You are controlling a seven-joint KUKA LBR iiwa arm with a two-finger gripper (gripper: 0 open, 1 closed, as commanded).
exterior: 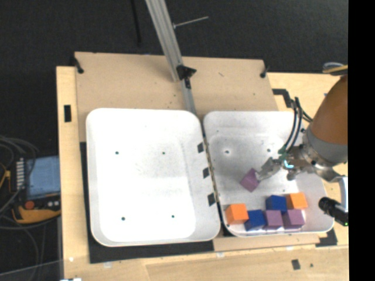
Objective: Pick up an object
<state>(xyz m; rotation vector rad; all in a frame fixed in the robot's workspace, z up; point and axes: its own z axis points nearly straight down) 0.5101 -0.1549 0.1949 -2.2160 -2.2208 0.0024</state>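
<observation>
A purple block [250, 180] lies tilted in the middle of the right bin [234, 127]. My gripper [265, 170] reaches in from the right and its tip sits right beside the block's upper right corner, touching it or nearly so. Along the bin's front edge lie an orange block [237, 212], a blue block [255, 219], two purple blocks [273, 218] [293, 218], another blue block [276, 203] and a second orange block [297, 201].
The left bin [146, 174] sits beside the right one, with a divider of black clips [206, 171] between them. A slanted metal pole [167, 34] rises from the back of the bench. The arm's orange band [334, 113] hangs over the right bin's right side.
</observation>
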